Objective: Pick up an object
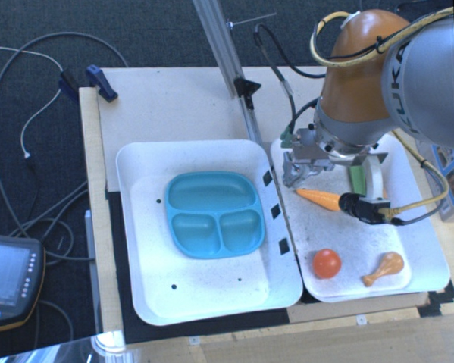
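Carrot [319, 199] lies just below the claw [296, 173]; cannot tell how the claw stands

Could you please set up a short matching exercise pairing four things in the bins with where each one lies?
Things:
1. tray
2. carrot
3. tomato
4. drumstick

Places:
A. right bin, near corner toward the right
B. left bin, middle
C. right bin, just below the gripper
D. right bin, near edge, beside the left bin

Pairs: 1-B, 2-C, 3-D, 4-A
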Motion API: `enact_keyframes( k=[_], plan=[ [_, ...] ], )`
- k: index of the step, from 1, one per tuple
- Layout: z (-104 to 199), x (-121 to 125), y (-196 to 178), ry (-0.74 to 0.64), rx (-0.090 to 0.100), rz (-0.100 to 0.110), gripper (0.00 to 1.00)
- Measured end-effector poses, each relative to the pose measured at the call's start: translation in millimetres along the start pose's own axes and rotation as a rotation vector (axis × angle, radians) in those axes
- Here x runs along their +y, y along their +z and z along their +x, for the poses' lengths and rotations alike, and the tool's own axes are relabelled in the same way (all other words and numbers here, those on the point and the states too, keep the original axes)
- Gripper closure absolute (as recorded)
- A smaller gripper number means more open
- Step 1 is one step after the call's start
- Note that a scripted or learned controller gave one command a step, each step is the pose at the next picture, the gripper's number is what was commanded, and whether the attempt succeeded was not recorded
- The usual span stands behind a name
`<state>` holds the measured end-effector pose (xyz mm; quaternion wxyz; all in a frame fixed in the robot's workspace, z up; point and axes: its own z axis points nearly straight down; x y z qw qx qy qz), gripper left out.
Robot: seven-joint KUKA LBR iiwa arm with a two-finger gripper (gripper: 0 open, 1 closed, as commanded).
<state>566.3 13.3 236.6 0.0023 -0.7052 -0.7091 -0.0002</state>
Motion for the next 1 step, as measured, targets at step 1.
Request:
enact_keyframes(
  k=[1],
  plan=[
    [42.4, -30.9, 11.6, 0.001, -0.001, 0.003, 1.00]
  ],
)
